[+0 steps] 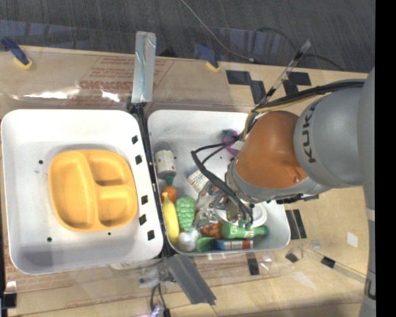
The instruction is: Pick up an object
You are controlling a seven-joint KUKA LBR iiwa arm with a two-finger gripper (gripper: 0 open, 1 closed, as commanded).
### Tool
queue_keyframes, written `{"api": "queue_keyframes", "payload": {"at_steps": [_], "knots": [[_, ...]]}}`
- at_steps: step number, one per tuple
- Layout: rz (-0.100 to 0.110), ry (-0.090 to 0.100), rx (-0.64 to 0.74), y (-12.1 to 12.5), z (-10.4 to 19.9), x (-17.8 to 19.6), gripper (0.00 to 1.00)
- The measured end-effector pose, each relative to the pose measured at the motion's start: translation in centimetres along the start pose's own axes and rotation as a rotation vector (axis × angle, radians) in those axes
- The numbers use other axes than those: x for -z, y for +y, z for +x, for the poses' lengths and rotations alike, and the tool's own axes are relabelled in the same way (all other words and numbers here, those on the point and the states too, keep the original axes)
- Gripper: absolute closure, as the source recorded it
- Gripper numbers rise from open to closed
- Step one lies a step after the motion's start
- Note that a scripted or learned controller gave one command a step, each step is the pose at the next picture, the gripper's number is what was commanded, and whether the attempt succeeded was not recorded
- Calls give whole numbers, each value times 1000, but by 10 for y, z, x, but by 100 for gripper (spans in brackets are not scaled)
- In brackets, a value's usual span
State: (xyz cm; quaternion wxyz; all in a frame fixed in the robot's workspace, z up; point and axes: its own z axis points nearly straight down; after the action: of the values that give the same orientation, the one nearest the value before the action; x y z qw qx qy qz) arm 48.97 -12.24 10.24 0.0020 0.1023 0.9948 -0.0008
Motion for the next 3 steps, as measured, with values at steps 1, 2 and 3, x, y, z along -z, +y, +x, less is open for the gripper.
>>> {"api": "queue_keyframes", "payload": {"at_steps": [1,2,3], "knots": [[-1,-9,8,-8,-48,176,100],[-3,7,248,-16,-6,55,100],[-2,6,-38,-16,-31,-11,100]]}}
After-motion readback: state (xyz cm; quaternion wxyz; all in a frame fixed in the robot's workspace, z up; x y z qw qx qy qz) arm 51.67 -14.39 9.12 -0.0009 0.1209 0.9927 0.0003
